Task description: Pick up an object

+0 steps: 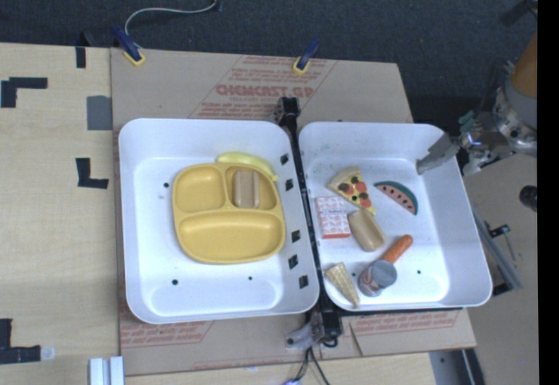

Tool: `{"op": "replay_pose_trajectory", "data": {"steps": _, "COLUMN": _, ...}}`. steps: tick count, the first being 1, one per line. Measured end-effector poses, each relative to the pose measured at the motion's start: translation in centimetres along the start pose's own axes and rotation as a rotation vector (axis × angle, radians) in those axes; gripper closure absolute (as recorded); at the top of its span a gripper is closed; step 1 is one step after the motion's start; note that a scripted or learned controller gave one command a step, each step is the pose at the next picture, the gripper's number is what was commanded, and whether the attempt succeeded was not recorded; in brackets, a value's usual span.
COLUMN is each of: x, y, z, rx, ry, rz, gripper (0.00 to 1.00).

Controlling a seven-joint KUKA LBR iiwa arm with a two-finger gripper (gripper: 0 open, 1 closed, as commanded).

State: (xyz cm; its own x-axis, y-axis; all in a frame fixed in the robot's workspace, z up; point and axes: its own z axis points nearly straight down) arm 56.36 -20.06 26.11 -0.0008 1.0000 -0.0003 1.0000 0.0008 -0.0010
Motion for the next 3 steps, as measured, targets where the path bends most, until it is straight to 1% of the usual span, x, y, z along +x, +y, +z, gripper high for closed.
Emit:
{"op": "replay_pose_trajectory", "data": {"steps": 1, "x": -1.6, "y": 3.1, "z": 13.3, "rx": 0.004, "ry": 0.002, "rz": 0.0, "gripper": 0.0}}
{"op": "replay_pose_trajectory", "data": {"steps": 2, "x": 2.7, "y": 5.6, "z": 17.2, "rx": -0.007, "ry": -0.002, "rz": -0.001, "gripper": 0.0}}
{"op": "replay_pose_trajectory", "data": {"steps": 3, "x": 7.5, "y": 10.4, "z": 17.5, "rx": 0.007, "ry": -0.001, "rz": -0.002, "gripper": 0.0}}
